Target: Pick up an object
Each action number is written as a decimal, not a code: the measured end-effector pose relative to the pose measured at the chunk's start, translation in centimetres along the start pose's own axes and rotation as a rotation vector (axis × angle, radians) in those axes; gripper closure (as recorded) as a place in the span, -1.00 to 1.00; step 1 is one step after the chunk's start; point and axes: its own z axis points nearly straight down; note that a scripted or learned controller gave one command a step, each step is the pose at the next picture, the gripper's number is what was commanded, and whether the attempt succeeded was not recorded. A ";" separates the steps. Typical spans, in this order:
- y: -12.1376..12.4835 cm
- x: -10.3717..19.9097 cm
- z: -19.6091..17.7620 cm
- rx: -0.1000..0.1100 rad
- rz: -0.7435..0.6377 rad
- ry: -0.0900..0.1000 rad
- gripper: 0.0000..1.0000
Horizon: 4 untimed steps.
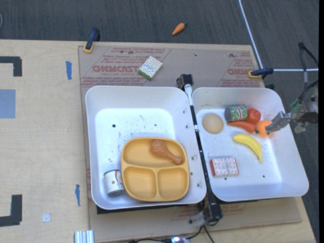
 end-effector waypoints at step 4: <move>-0.4 12.2 5.5 -0.002 -0.001 -0.001 1.00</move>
